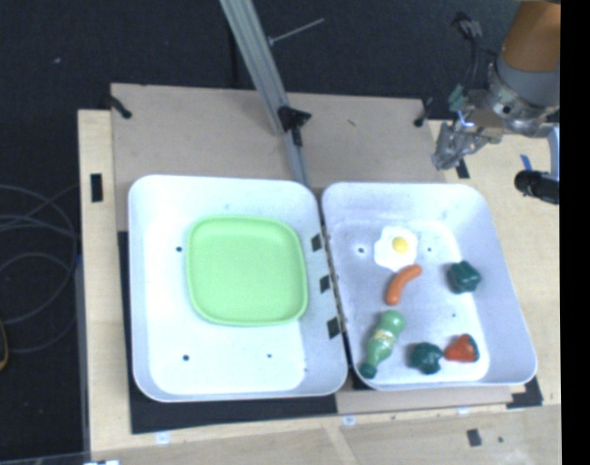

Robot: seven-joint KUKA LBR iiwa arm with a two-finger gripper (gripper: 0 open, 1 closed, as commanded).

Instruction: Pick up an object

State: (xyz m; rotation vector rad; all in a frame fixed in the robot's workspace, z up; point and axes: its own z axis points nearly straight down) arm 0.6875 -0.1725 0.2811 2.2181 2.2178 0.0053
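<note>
Nearest the camera: front rim of right bin (pixel 440 384), w/ a green bottle (pixel 381 343), a dark green veg piece (pixel 425 357) and a red-orange piece (pixel 460 349) lying just behind it.

My tool (pixel 454 150) hangs above the bench (pixel 372 134), beyond the right bin's far edge, not over any item. Fingers point down; too small and blurred for me to tell if they're apart or together. Nothing visible between them, so I judge nothing's held and the pick hasn't begun.

Outward from tool, inside right bin: fried egg toy (pixel 396 248) nearest, then an orange sausage (pixel 403 282), then a second dark green piece (pixel 463 277) by the right wall. All lie loose and apart, prob. scattered so each can be gripped alone.

Left bin (pixel 159 260) holds one light green square plate (pixel 247 270), flat, roughly centred.

Count: 2 bins, 1 plate, 6 small items (1 egg, 1 sausage, 1 bottle, 2 dark green, 1 red-orange). Any of the six could be my target; the egg is closest to me.
</note>
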